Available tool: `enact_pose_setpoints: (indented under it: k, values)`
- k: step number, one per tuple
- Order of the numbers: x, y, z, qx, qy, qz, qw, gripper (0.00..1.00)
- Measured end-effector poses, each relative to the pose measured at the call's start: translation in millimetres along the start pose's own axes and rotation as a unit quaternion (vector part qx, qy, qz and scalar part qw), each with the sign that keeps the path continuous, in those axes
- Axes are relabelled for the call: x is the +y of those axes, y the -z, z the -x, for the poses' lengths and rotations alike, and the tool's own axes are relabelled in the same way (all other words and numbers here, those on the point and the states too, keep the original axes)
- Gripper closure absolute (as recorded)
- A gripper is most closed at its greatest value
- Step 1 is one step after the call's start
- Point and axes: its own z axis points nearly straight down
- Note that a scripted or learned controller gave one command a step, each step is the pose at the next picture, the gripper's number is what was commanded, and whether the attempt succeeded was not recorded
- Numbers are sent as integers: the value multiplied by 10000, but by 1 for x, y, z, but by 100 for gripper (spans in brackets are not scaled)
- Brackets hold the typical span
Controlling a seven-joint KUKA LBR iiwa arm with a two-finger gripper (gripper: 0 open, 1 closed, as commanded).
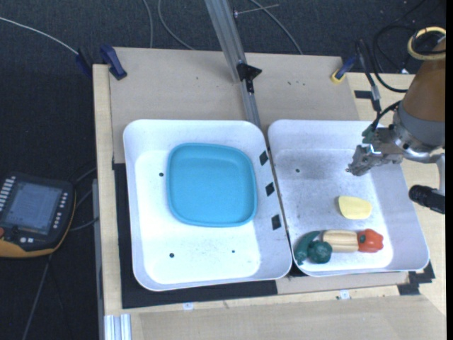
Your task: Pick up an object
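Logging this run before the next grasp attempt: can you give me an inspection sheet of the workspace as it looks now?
Surface: wooden bench bearing the left bin and the right bin, side by side.
Job's things: in the right bin, a yellow piece, and along the near wall a green item, a tan roll and a red item.
Clutter: blue tray in the left bin.
Grippers: gripper over the right bin, away from the items.
Cables: thin leads on the floor.
Surroundings: handheld pendant at left; blue clamp on a bench corner.
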Motion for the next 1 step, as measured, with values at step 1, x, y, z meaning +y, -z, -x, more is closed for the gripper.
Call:
enact_pose_setpoints:
  k: [1]
  values:
    - [-4, 44, -2, 1, 0, -1, 10000, 100]
